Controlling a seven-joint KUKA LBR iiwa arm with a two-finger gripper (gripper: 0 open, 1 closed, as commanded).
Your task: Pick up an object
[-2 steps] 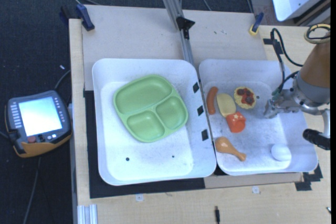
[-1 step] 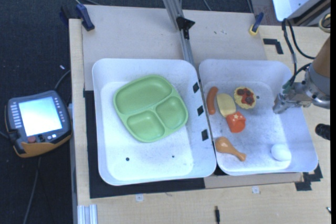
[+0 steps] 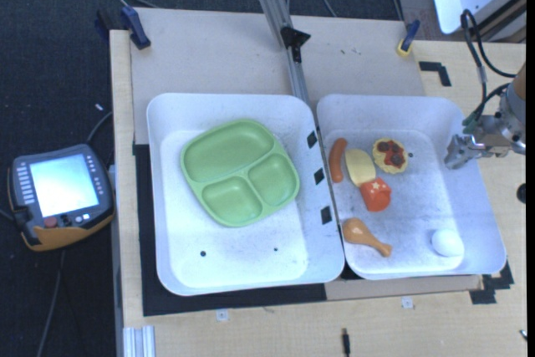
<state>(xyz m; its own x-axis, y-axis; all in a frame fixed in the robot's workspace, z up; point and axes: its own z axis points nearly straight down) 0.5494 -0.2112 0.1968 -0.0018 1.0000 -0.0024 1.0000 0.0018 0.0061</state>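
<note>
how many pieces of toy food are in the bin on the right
6, all in the right bin: sausage, yellow piece, mini pizza, tomato, drumstick, white egg. None look hidden.

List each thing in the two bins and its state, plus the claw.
Green divided plate: flat in left bin, nothing on it.
Sausage: lying, touching cheese wedge.
Mini pizza: flat.
Tomato: resting below the cheese.
Drumstick: lying.
White egg: loose near corner.
Claw: at right bin's rim, holding nothing visible.

Both white bins (image 3: 242,117) look like matte plastic, kinda speckled and scuffed. Green divided plate (image 3: 240,172) is smooth plastic with a soft sheen. Worktop (image 3: 351,54) is pale bare wood, and the tool (image 3: 461,151) looks like dull grey metal.
</note>
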